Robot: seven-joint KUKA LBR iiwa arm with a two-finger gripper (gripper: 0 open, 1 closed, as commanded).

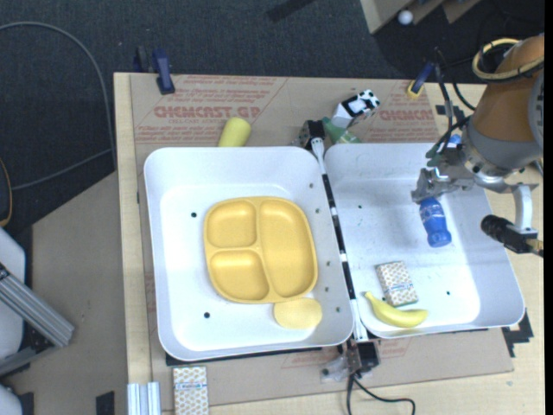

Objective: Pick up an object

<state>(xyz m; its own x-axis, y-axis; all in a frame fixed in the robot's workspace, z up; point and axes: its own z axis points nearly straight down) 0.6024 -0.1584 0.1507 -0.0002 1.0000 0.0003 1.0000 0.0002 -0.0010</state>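
In the right bin [380,173] a small blue bottle [435,224] lies lengthwise near the middle. My gripper [430,186] hangs just beyond the bottle's far end, touching or nearly touching its cap. Whether it grips the bottle is unclear from this angle. Toward the near edge of that bin a yellow banana [396,313] rests against a small patterned box [397,282]. The left bin [166,180] holds a yellow divided plate [259,249] and a pale yellow disc [298,313] at its near corner.
A yellow cylinder [234,131] and a black-and-white toy [356,107] lie on the cardboard behind the bins. A blue clamp [162,70] sits at the back left. Another patterned box [190,388] lies in front of the left bin. The arm's black fitting [511,230] overhangs the right bin's right wall.
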